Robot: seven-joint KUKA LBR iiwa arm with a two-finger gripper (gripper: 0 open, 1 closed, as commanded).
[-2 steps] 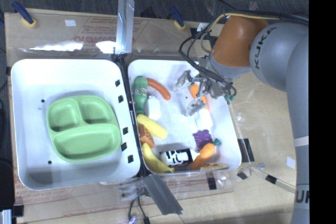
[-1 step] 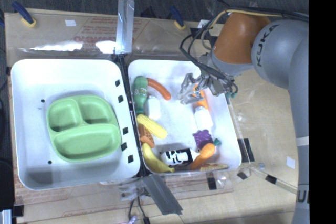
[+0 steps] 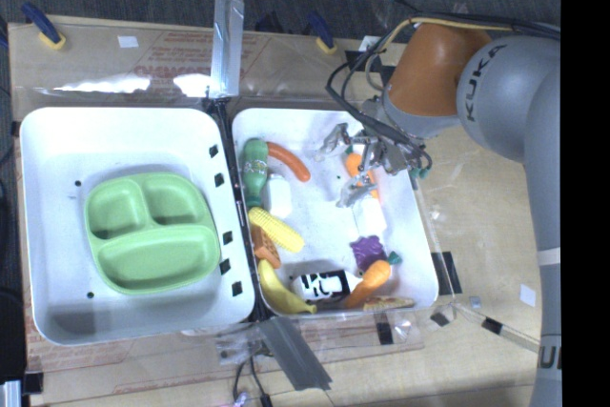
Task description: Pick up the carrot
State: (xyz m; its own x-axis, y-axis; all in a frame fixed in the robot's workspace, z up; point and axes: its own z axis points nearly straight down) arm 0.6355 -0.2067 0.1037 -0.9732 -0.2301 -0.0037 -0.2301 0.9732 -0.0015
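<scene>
The gripper [image 3: 360, 169] hangs spread in the right bin [image 3: 419, 234] — shift it to the carrot [image 3: 372, 278], then close along its middle.

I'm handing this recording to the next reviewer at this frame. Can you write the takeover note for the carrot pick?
Gripper: low in the right bin, upper right area; an orange item sits at the fingers, but a grasp can't be confirmed.
Carrot: lying near the bin's front right corner, beside the purple toy, apart from the gripper.
Done: arm is in the bin.
Left: reach the carrot, close on it, lift.
</scene>
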